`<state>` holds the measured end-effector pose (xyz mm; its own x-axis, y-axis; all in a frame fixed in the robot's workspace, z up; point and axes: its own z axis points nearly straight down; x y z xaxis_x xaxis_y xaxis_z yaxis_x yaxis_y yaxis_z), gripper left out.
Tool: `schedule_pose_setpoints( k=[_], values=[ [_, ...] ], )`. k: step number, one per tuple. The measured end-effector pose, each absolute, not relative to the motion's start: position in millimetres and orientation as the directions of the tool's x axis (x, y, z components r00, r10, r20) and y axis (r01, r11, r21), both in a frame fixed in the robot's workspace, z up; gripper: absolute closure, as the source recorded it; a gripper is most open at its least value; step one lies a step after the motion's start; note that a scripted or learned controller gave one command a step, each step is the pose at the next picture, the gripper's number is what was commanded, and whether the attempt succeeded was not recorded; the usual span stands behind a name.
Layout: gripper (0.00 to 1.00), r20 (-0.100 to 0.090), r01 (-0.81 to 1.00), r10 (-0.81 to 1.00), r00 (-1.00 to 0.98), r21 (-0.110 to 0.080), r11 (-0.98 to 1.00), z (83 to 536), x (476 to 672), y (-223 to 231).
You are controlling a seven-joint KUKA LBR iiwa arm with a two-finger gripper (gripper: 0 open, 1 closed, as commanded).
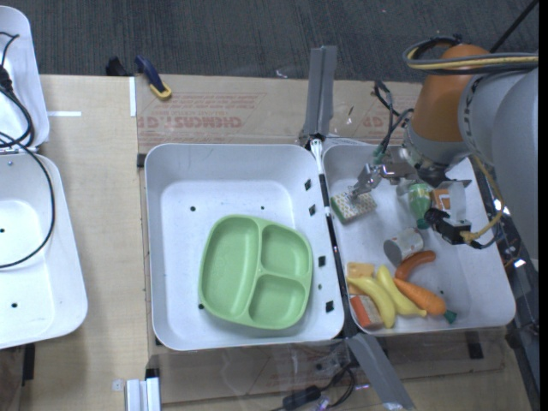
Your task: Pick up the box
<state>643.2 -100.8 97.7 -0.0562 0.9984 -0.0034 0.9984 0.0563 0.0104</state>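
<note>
Two bins sit side by side on the bench (94,110). The left bin (167,229) holds a divided plate (255,271). The right bin (479,289) holds a box (354,202) at its rear left, with a banana (383,294) and carrot (419,296) at its front.

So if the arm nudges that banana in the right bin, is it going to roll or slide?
The banana is curved and lies flat, so it would probably pivot or slide, not roll. It is wedged beside the carrot, which would likely shift with it. Its skin looks smooth, maybe slippery.
</note>
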Motion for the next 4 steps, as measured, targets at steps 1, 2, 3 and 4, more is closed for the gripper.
schedule_pose_setpoints(
  k=[1, 2, 3, 4],
  values=[
    [0.0, -0.003, 0.998, 0.998, -0.056, 0.01, 0.056, 97.7, 643.2, -100.8],
    [0.0, -0.002, 1.0, 1.0, -0.025, 0.01, 0.025, 97.5, 614.5, -99.8],
    [1.0, 0.0, 1.0, 1.0, -0.023, 0.013, 0.023, 107.9, 615.5, -99.4],
    [0.0, 0.0, 1.0, 1.0, -0.023, 0.012, 0.023, 107.9, 615.4, -99.3]
  ],
)
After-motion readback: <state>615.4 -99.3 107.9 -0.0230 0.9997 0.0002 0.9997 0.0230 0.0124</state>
